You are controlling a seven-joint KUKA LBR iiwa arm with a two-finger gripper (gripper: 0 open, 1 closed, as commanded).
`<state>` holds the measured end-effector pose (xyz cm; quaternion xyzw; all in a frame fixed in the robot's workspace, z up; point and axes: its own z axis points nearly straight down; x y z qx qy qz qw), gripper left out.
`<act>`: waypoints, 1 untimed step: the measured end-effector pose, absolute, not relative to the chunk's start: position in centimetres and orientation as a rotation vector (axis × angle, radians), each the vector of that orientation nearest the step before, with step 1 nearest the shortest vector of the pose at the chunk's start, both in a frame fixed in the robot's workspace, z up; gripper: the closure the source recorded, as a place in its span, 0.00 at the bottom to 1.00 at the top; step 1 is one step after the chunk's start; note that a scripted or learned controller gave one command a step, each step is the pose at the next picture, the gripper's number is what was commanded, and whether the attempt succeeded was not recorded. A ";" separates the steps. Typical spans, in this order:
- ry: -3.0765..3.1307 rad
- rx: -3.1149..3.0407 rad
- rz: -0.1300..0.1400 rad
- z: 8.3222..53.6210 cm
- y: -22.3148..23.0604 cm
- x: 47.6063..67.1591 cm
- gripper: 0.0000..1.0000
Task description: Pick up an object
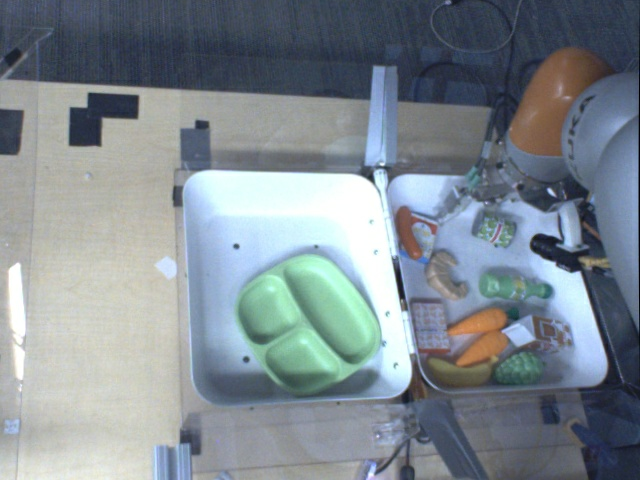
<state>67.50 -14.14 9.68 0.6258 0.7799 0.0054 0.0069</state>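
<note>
Claw (pixel 478 186): at right bin (pixel 590 353) back edge; finger state cannot be told. Green can (pixel 494 229): just below claw, nearest item. Bottle (pixel 513 287), carrots (pixel 478 332): farther below. Green tray (pixel 307 321): left bin, well left of claw.

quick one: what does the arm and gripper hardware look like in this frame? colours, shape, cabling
The arm is smooth, rounded light grey casing with a glossy orange band above the wrist. Below the band sits a grey wrist ring, then the gripper, a small cluster of metallic grey parts with thin wires around it. A black fitting with a white piece juts from the arm's lower side. No markings are legible.
</note>
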 end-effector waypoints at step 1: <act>2.517 1.862 0.006 8.9 -19.4 59.9 0.00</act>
